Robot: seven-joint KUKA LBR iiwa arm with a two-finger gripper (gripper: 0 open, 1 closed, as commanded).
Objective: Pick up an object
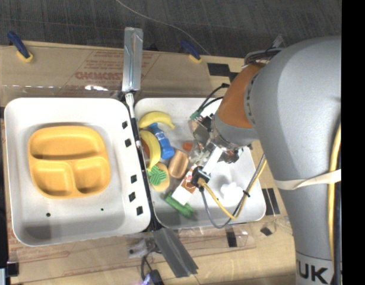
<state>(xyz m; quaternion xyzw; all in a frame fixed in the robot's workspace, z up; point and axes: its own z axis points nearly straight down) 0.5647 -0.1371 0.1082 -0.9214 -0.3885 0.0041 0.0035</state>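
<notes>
My gripper (pixel 197 159) hangs low over the middle of the right bin (pixel 248 203), beneath the orange-banded wrist. Just to its left lies a copper-coloured cup (pixel 177 164) on its side, very close to the gripper. Further left are two yellow bananas (pixel 156 120) (pixel 151 147) with a blue object (pixel 164 146) between them. A green and yellow ball (pixel 158 175) sits below those. Near the front lies a green block (pixel 179 206), and a small brown and white piece (pixel 189 186) rests just under the gripper. A small orange item (pixel 187 145) shows beside the wrist.
The left bin (pixel 22 218) holds a yellow divided tray (pixel 69 161). A metal divider bar (pixel 132 58) runs between the bins at the back. The objects crowd against the right bin's left wall. The arm's grey body covers the bench on the right.
</notes>
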